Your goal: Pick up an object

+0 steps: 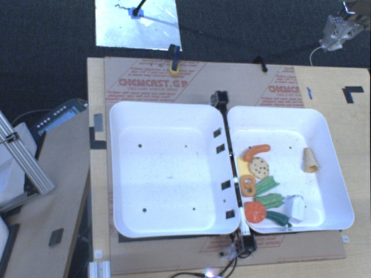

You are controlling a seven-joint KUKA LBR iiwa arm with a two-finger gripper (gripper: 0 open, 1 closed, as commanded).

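Observation:
The right bin (324,133) holds several toy foods crowded along its left wall. An orange sausage (257,150) lies above a speckled cookie (259,167) and a yellow slice (243,166). Below them are a small pretzel (248,185), two green vegetables (266,185) (271,200), a red tomato (255,212), a dark green piece (278,218) and a pale grey-white object (295,208). A tan cone-shaped piece (311,160) lies apart near the right wall. My gripper (339,32) hangs at the view's top right corner, well beyond the bench's far edge and far from all the objects.
The left bin (124,155) adjoins the right one along a divider with black clips (226,161). A cardboard sheet (191,80) lies under both bins. A shiny square plate (136,16) sits on the floor behind. A metal stand (23,161) rises at the left.

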